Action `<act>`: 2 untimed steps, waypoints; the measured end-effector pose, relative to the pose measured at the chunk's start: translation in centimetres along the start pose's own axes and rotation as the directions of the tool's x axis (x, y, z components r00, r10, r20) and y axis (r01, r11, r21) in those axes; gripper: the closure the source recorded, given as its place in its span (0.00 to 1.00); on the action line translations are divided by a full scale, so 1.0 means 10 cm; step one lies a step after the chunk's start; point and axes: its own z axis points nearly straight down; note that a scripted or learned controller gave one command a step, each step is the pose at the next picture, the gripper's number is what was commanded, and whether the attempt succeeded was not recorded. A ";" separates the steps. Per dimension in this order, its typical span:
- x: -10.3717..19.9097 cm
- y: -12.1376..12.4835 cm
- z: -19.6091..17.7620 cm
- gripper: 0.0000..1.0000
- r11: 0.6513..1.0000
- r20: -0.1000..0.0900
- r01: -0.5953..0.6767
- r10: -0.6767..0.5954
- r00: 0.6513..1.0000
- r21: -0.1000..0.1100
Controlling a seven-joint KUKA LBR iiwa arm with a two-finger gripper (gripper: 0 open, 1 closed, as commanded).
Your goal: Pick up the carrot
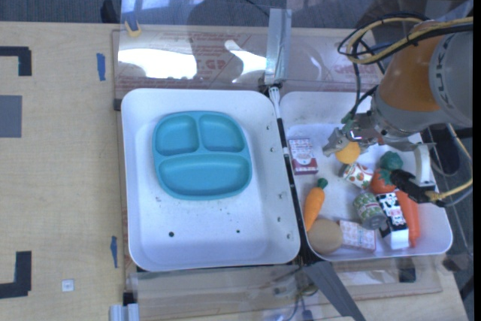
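While the grey two-finger gripper (342,140) hangs with fingers spread, nothing held, the orange green-topped carrot (314,204) lies below-left of it, long axis near vertical.

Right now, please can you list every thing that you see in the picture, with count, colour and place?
left bin: 1, white, left half of bench
plate: 1, teal, three compartments, in left bin
right bin: 1, white, beside left bin
carrot: 1, orange, green top, right bin, near divider
small carton: 1, red and white, right bin
potato-like piece: 1, tan, right bin front
arm: 1, grey, orange band
tool: 1, over right bin
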 end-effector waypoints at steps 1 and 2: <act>-0.11 -0.16 0.15 1.00 0.999 -0.004 -0.023 0.023 1.000 0.035; 0.35 0.85 -0.58 1.00 0.988 -0.008 0.154 -0.154 0.988 0.031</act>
